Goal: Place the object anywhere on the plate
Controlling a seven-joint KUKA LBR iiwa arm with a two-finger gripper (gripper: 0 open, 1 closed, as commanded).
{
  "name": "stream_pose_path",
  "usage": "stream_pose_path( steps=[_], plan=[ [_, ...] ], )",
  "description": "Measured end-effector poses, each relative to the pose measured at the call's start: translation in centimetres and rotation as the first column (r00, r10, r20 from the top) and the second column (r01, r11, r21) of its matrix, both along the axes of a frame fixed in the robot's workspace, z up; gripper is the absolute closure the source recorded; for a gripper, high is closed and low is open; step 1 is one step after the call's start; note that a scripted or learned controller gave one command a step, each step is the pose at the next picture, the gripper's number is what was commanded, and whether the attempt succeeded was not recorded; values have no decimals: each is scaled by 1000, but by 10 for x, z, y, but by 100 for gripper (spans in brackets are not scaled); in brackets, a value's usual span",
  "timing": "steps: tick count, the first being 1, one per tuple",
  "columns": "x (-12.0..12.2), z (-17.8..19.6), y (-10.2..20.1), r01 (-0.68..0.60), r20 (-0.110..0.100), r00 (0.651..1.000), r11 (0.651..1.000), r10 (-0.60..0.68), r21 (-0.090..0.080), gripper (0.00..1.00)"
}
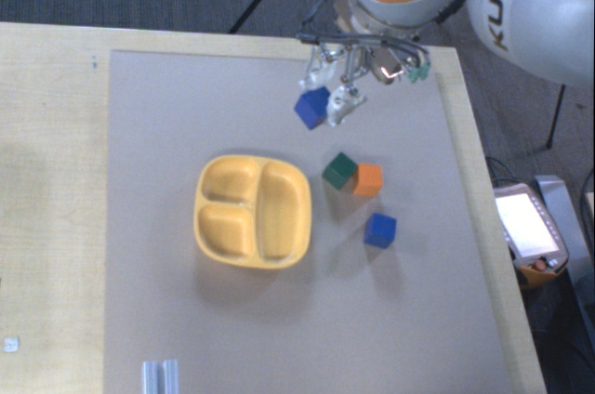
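A yellow plate point(252, 210) with three compartments lies in the middle of the grey bin floor. My gripper point(332, 100) hangs above the bin, up and to the right of the plate, shut on a blue cube point(311, 109) that sits tilted between its fingers, off the floor. The cube is apart from the plate, roughly a plate's width from its far rim.
A green cube point(339, 170) and an orange cube point(368, 180) touch each other just right of the plate. A second blue cube point(379, 230) lies below them. The bin's right wall point(469, 188) runs close by. A small grey piece point(159, 376) lies at the front.
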State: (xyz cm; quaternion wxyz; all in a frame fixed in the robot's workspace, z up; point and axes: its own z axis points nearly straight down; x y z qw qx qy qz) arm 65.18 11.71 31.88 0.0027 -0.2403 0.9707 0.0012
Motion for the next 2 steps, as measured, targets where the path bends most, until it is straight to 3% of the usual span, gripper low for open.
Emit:
stream_pose_path(
  steps=[1,2],
  plan=[
    [2,12,1,1,8,1000,1000,-1,4,100],
    [-7,-3,-10,-101,1,995,995,101,-1,100]
  ],
)
